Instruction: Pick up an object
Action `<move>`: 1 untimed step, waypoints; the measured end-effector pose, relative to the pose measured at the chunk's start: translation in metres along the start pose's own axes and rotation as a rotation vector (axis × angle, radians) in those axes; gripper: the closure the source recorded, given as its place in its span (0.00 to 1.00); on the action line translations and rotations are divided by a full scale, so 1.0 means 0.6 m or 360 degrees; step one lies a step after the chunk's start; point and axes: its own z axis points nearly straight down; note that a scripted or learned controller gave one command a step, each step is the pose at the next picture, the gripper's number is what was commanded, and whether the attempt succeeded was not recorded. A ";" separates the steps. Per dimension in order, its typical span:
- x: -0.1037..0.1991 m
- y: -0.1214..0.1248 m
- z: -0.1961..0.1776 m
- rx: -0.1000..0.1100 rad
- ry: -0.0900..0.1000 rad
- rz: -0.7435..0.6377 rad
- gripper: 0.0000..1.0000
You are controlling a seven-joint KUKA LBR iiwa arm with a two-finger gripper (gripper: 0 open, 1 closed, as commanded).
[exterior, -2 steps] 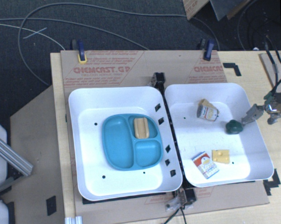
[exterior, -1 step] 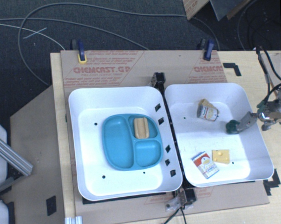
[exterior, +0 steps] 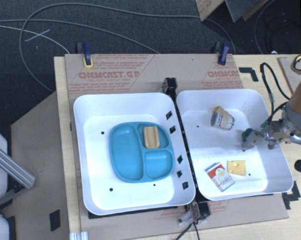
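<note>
The yellow cheese block (exterior: pixel 236 167) lies near the front of the right bin (exterior: pixel 205 102), just right of a red-and-white packet (exterior: pixel 218 176); a tilted can (exterior: pixel 222 118) sits farther back. My pincer (exterior: pixel 250 138) hangs above the bin between can and cheese, carrying nothing; whether it is open I cannot tell. I judge this the approach: next I must pick one target, centre over it and descend. The left bin (exterior: pixel 85 112) holds a blue tray (exterior: pixel 126 158) with a tan block (exterior: pixel 151 137), well apart. The bin's right wall may crowd me.
</note>
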 end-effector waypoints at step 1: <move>0.005 -0.004 0.106 0.0003 0.0000 0.0001 0.00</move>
